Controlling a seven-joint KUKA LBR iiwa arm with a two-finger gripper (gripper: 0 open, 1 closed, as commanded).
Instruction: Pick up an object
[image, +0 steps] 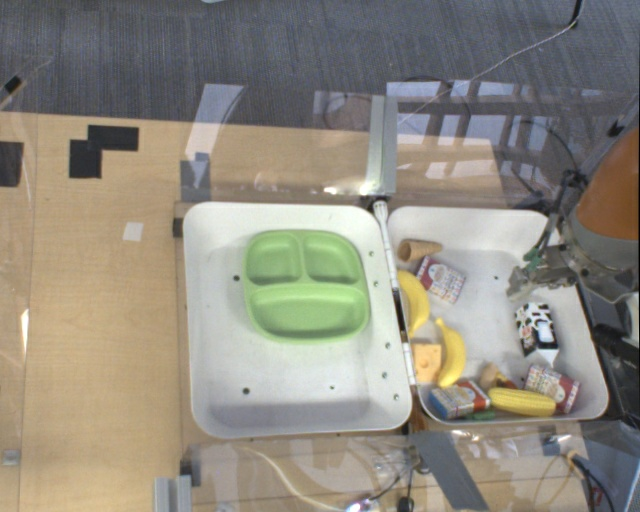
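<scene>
Nothing looks picked up yet: the claw (541, 266), whose opening I cannot tell, hovers over the right white bin (500, 225) just above the black-and-white cow-patterned carton (535, 327), lying untouched on the floor.

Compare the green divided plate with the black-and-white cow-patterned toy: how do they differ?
The green divided plate lies in the left white bin, while the black-and-white cow-patterned toy lies in the right white bin. The plate is much larger than the toy. The plate is one plain colour; the toy is patched in two. The plate lies alone; the toy has other small items nearby and sits just below the gripper. Both rest on bin floors.
</scene>
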